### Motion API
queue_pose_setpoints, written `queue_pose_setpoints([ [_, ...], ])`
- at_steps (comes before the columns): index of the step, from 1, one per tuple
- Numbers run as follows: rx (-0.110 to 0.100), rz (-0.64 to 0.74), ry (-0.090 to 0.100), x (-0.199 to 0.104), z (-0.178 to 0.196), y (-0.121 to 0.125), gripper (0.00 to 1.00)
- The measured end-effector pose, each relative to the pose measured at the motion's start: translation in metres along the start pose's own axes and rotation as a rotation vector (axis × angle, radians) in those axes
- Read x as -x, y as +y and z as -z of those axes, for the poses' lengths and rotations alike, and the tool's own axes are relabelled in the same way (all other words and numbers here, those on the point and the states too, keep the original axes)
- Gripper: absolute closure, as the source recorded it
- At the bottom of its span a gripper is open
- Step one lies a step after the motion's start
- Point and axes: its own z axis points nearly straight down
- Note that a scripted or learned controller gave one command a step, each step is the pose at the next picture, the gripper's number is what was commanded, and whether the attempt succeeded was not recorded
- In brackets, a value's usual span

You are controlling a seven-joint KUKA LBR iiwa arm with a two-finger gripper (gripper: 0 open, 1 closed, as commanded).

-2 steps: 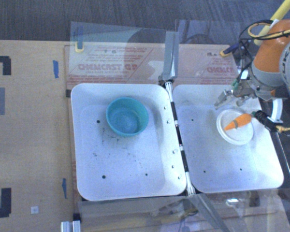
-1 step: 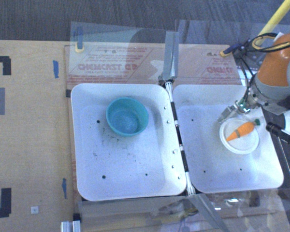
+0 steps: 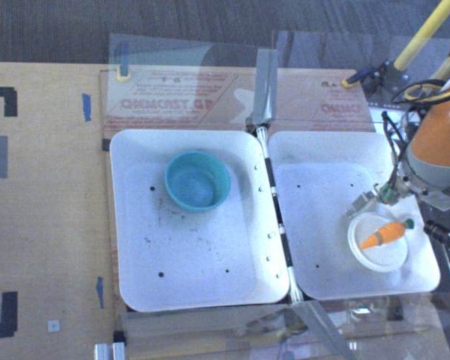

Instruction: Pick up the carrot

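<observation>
Camera view: carrot [image 3: 383, 235] on white plate [image 3: 362, 252]; pincer [image 3: 366, 204] near, grip unclear.

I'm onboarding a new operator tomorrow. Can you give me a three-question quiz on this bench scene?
1. True or false: the small orange carrot lies on the round white plate in the right white bin.
2. Which bin holds the round teal bowl? A) left white bin B) right white bin
3. Fill in: the gripper sits just ____ the carrot in the image.

Key: 1 true; 2 A; 3 above
</observation>
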Motion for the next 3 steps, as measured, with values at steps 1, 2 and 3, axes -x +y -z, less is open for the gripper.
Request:
queue_pose_setpoints([
  [1,0.004,0.184,0.001,-0.017,0.001,-0.048,0.00],
  [2,0.004,0.154,0.001,-0.032,0.001,-0.084,0.00],
  [3,0.012,0.150,-0.005,-0.030,0.013,-0.083,1.00],
])
